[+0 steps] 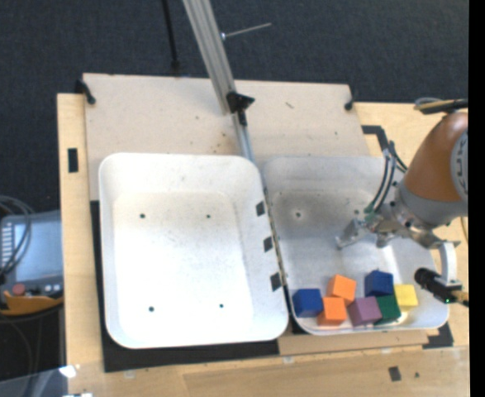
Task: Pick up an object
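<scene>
Below, wooden bench (73,222) bears 2 white bins (184,246), dark carpet (60,23) around

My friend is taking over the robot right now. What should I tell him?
Gripper: over the right bin, above its middle, with nothing seen between its fingers; I cannot tell if it is open or shut.
Blocks: all in the right bin's near corner, bunched together: two blue, two orange, purple, green, yellow.
Done: nothing picked up yet.
Left: go down on one block, grab it, lift.
</scene>
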